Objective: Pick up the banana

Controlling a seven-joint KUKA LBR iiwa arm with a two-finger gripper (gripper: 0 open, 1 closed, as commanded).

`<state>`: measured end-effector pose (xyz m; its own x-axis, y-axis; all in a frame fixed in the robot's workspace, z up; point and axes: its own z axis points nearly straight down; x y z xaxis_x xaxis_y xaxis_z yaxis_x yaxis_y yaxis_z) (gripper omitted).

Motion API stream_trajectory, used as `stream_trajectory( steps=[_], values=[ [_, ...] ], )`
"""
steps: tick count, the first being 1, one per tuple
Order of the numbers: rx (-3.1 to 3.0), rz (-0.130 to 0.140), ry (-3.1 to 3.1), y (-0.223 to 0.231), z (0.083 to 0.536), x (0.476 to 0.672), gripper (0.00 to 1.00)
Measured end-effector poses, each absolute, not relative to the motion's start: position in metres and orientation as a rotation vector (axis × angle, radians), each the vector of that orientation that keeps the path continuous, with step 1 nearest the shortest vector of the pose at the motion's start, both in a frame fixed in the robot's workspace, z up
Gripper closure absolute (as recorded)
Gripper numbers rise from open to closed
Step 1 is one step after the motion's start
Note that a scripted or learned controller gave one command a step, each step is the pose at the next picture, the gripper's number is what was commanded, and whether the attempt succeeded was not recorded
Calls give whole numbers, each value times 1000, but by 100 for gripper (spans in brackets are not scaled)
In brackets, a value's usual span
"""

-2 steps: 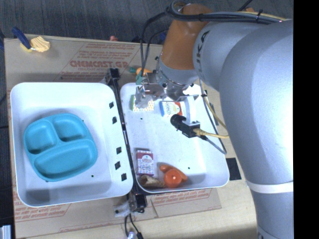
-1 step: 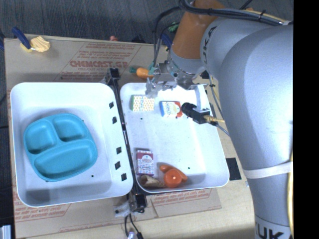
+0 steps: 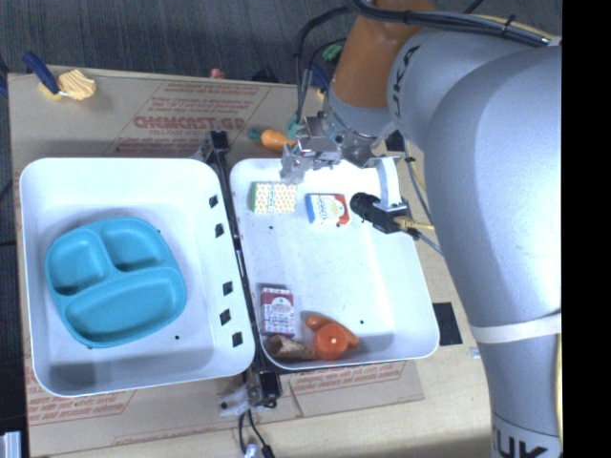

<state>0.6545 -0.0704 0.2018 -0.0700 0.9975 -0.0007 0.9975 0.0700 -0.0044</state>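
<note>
Pincer [image 3: 298,163] over right bin's [image 3: 431,332] far rim — banana's position unclear

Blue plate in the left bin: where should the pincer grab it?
The blue plate lies flat in the left bin and looks too wide to span. Best guess: come straight down and pinch its raised rim on the view's right side, where bare floor leaves room.

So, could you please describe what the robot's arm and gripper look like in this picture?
The arm is bulky, rounded and light grey, with an orange band above the wrist and black cables looping over it. Dark lettering marks its lower casing. The gripper is small, metallic and grey.
</note>
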Motion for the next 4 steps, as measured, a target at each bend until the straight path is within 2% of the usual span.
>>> stream_trajectory(
  steps=[2,3,4],
  values=[
    [-2127,10,-2307,-69,222,655,100],
    [-2296,6,-2137,49,194,607,100],
    [-2366,7,-2062,6,191,563,100]
  ],
)
